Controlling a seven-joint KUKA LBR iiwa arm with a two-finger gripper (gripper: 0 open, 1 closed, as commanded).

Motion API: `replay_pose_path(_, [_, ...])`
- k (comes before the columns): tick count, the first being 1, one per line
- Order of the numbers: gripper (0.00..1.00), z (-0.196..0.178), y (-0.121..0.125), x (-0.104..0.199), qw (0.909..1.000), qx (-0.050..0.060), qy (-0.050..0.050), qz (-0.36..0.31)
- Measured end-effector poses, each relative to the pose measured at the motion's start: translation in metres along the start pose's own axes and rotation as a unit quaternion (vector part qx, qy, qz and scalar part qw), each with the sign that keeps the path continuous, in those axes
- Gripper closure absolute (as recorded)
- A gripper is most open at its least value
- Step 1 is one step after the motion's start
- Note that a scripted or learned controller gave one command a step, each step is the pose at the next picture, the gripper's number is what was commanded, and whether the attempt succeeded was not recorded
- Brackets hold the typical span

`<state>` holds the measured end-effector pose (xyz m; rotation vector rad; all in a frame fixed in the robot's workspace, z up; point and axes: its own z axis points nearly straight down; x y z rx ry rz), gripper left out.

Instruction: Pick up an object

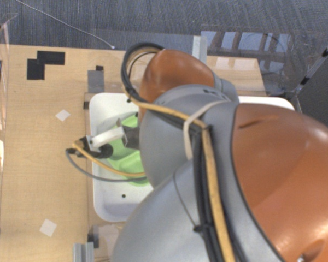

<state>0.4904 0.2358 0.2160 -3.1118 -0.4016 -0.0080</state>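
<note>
Grey KUKA arm with orange band [246,162] fills the right and centre of the view, leaning over the left shallow white plastic bin [106,146]. Gripper [123,138] sits low inside this bin, largely hidden by the arm body; cannot tell whether the claw is apart or together. Bright green soft object [128,160] lies in the bin just under the gripper, toward the bin's right side. Yellow and black cables [93,156] loop over the bin's left rim onto the pale wooden bench [38,162].

Fixed overhead camera looks down aslant; arm [235,173] looms close.
</note>
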Motion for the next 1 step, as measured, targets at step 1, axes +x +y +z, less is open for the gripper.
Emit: replay_pose_path(1, [1.0,-0.0998,0.0027,-0.0031,0.974,-0.001,0.0,-0.226])
